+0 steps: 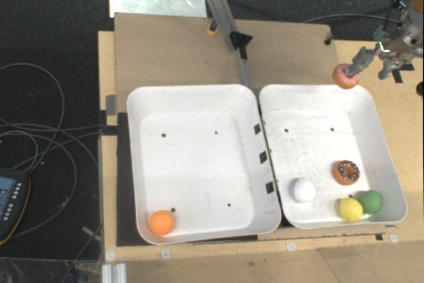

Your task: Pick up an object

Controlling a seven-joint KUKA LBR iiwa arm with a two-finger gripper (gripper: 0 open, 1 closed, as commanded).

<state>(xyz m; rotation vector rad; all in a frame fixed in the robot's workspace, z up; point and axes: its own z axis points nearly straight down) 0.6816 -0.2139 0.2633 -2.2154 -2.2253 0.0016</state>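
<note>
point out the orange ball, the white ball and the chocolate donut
orange ball (161, 223), camera view, middle of the ball
white ball (304, 190), camera view, middle of the ball
chocolate donut (346, 172), camera view, on its frosted ring

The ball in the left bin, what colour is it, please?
Orange; the ball shows in the camera view.

Your right bin is open from 9 to 12 o'clock. A white ball, brown doughnut, yellow ball and green ball crowd its 5 o'clock corner.
</note>
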